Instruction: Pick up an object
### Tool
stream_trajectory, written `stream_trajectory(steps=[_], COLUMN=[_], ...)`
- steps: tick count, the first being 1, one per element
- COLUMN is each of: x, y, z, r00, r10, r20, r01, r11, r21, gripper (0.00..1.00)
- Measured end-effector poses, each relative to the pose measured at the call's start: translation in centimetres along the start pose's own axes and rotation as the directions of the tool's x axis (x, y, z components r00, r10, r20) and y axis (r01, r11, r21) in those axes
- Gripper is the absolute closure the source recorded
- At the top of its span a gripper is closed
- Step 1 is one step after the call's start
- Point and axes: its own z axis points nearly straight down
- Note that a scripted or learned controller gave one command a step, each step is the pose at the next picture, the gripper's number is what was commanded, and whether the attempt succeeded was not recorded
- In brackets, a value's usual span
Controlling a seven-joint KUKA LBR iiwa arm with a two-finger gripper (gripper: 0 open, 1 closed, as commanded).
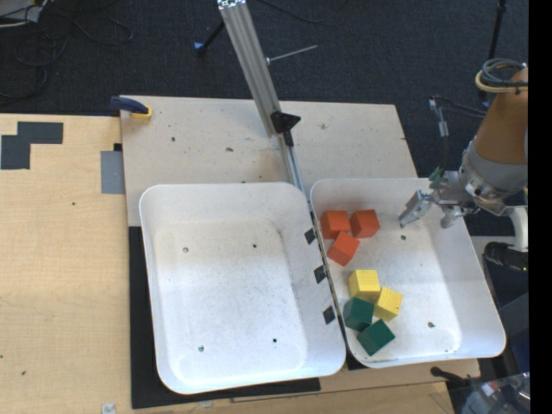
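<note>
White bins: two shallow trays sit side by side on the worktop (362,136); the left bin (172,231) and the right bin (466,317) touch along their inner rims, where small black clips sit.
Orange blocks: three orange cubes (349,229) cluster in the upper left part of the right bin, two side by side and the third just below them, touching or nearly so.
Yellow blocks: two yellow cubes (374,291) lie below the orange group, close together near the bin's left side.
Green blocks: two dark green cubes (366,324) lie just below the yellow ones, pressed against them.
Arm: the grey arm (496,158) with its orange band reaches in from the right, over the upper right rim of the right bin.
Claw: the claw (429,209) hangs over the upper right part of the right bin, its fingers spread apart with nothing between them; it is well apart from all the blocks, with bare bin floor between.
Rail: a slanted aluminium beam (254,63) runs from the top of the view down to the gap between the bins.
Clamp: a blue and yellow clamp (131,107) sits at the worktop's upper left corner.
</note>
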Motion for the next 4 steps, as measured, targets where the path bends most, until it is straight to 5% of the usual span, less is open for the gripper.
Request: stream_trajectory(steps=[2,3,4], x=[-0.3,-0.4,-0.5], y=[-0.6,-0.7,-1.4], z=[8.0,6.9,1.0], r00=[1.000,1.000,1.000], r10=[0.002,0.004,0.006], r20=[0.002,0.002,0.004], r01=[-0.002,-0.004,-0.006], r11=[1.000,1.000,1.000], r21=[-0.006,-0.006,-0.013], gripper=[0.00,1.00,1.00])
